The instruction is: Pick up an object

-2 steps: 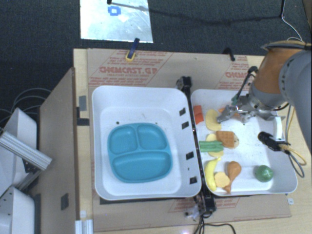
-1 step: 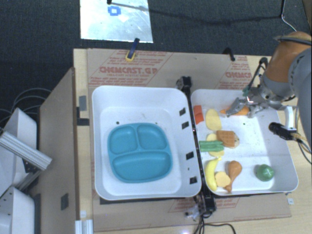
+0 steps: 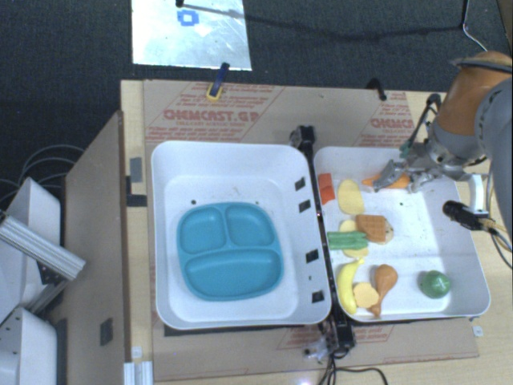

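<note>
an orange carrot-like piece [image 3: 390, 183] is seen at the back of the right bin [image 3: 473, 283], lying nearly flat with its long axis running left to right across the view, tipped slightly upward toward the right. it is partly covered by the tool [image 3: 407, 175], which is lowered right over it; the fingers are spread to either side of the piece, but whether they are actually clamped on it cannot be told from here. the grey arm [image 3: 481, 115] with its orange band is reaching in from the right.

just left of the orange piece a pale yellow potato-like piece [image 3: 350, 196] is found, and beside that a small red block [image 3: 325, 188] against the bin's left wall. nearer the middle a brown bread-like piece [image 3: 375, 228] is set, with a green piece [image 3: 347, 241] touching it on the left. toward the front a yellow banana [image 3: 345, 283] is laid along the left wall, a brown drumstick [image 3: 383, 282] just beside it, and a round green object [image 3: 434, 284] well apart to the right.

in the left bin [image 3: 172, 175] a blue divided plate [image 3: 231, 249] is lying flat. both bins are carried side by side on the desk [image 3: 264, 111].
</note>
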